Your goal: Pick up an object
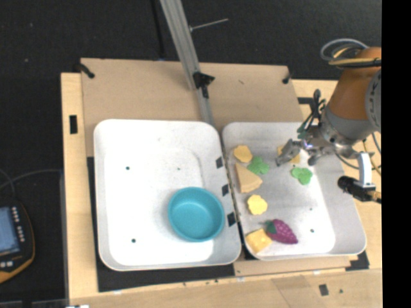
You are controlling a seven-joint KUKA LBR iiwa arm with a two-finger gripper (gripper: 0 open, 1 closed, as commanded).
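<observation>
On the worktop [148, 95] the left bin [128, 146] carries a blue bowl [196, 213] toward its near right corner, well apart from anything the arm is working at. The right bin [321, 217] holds the loose pieces, spread in a shallow scatter, which probably leaves room for fingers around each: a yellow piece [242, 153] at the far left, a tan wedge [248, 179] and a green piece [259, 167] just beside it, another yellow piece [257, 205] nearer, and a yellow block [259, 240] touching a purple grape bunch [281, 231] at the near edge. Further right lies a small green piece [302, 175], the likeliest target, since the pincer [296, 153] hangs just beyond it, fingers spread and empty, reaching in from the right.
</observation>
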